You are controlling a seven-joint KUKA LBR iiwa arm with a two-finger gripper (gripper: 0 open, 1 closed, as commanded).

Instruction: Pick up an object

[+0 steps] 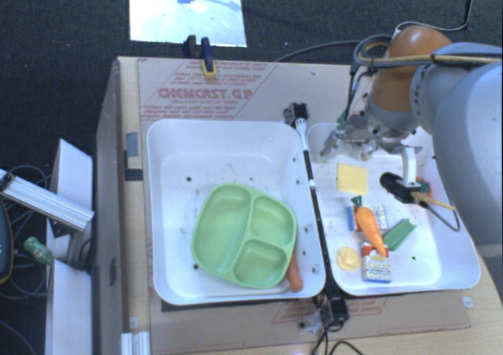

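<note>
One gripper is seen low over the far end of the right bin; whether it is open or closed cannot be told. Just in front of it a yellow square is laid flat. Nearer the front, a toy carrot, a green stick and a small carton are clustered. A green divided plate is held in the left bin.

Dark carpet fills the upper frame, with a pale sheet, perhaps reflective, at top centre; a cardboard-covered bench sits below it
</note>
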